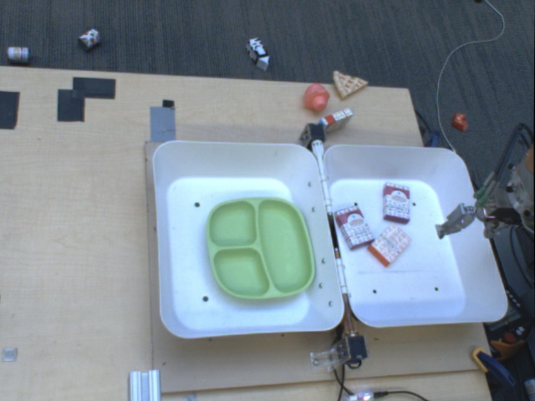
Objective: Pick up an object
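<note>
1. Hovering at the right edge of the right bin (pixel 468 182), the gripper (pixel 456 221) is showing nothing between its fingers; whether they are apart, I cannot tell.
2. Lying nearest, toward the bin's middle, the orange packet (pixel 389 245) is slanting diagonally.
</note>
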### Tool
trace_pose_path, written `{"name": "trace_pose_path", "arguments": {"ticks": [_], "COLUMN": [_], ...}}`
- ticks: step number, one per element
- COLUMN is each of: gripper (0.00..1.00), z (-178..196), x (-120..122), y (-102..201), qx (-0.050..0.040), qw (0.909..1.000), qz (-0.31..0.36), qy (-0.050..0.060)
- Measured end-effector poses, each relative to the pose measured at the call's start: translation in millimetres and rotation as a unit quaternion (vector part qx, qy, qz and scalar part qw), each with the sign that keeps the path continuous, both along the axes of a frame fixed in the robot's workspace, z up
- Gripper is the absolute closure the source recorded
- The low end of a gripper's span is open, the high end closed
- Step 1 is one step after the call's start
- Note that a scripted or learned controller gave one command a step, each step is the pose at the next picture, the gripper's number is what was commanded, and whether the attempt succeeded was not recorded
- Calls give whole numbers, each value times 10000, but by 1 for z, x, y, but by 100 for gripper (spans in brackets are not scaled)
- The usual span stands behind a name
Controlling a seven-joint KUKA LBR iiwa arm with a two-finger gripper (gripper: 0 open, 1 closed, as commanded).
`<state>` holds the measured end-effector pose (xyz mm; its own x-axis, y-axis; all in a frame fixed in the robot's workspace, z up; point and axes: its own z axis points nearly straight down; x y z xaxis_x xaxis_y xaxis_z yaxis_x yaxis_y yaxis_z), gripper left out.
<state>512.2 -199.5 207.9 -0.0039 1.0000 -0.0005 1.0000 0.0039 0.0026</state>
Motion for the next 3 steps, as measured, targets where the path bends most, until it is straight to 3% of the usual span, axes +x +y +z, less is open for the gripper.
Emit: {"name": "trace_pose_path", "arguments": {"ticks": [1, 2, 3], "gripper": [0, 100, 0], "z": [-121, -110, -110], "x": [-23, -21, -21], "y": [29, 29, 29], "qx": [-6, -14, -13], "qw": [10000, 10000, 10000], "qz": [-8, -2, 0], "qy": [-26, -55, -54]}}
